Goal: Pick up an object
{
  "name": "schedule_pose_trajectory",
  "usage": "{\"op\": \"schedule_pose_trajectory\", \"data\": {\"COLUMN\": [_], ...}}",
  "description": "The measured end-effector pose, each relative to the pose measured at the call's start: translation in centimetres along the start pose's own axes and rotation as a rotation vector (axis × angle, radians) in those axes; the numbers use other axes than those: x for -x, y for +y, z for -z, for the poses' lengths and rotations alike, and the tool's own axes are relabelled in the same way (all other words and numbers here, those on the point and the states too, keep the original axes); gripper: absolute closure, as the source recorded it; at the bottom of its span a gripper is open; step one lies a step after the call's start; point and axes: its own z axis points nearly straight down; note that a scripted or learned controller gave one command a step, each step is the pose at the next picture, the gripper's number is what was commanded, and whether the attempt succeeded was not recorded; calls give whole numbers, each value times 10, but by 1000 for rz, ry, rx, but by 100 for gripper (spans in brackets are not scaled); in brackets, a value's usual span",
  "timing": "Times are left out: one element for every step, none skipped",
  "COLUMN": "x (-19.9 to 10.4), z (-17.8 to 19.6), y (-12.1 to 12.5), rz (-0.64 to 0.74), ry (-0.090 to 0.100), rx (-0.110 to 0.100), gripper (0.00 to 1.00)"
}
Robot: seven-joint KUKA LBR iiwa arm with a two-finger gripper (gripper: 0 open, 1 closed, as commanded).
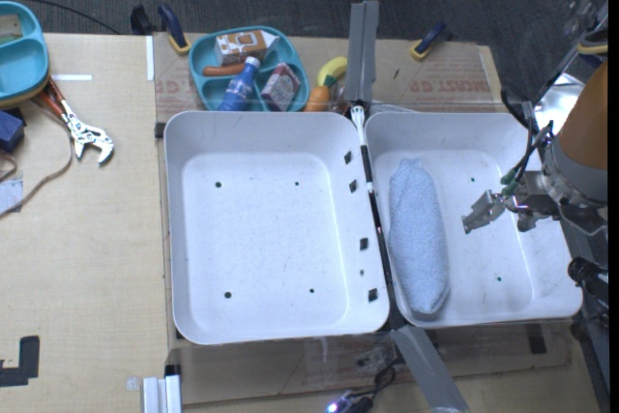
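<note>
Right now your target, the rolled grey-blue towel (pixel 419 237), lies lengthwise in the right bin (pixel 503 300), along its left wall, just beside the divider where the two bins meet. It rests flat on the bin floor and nothing touches it.

You see the gripper (pixel 481 213) over the same bin, to the right of the towel and apart from it. Its tip points left, toward the towel. From this angle you cannot tell whether the fingers are spread or closed; the metal parts blur together. Nothing shows between them.

Behind it the arm (pixel 585 145) comes in from the right edge, with its orange band just above the wrist.

The left bin (pixel 179 237) sits touching the right one, with small dark holes in its white floor.

Beyond the bins, at the far side of the bench, you find a teal tray (pixel 208 73) holding a blue bottle (pixel 237 84), a small box and other bits. Just to its right lie a yellow banana (pixel 332 71) and an orange piece. Far left on the wooden bench (pixel 77 256) lies a wrench (pixel 89 138), near another teal tray (pixel 24 53) at the edge.
</note>
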Motion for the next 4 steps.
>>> {"op": "schedule_pose_trajectory", "data": {"x": [-5, -67, -20, 52], "z": [26, -34, -131, -84], "y": [-5, -1, 43, 50], "rz": [176, 29, 282, 236], "ry": [-1, 0, -1, -2], "rx": [3, -1, 5, 4], "gripper": [0, 0, 0, 0]}}
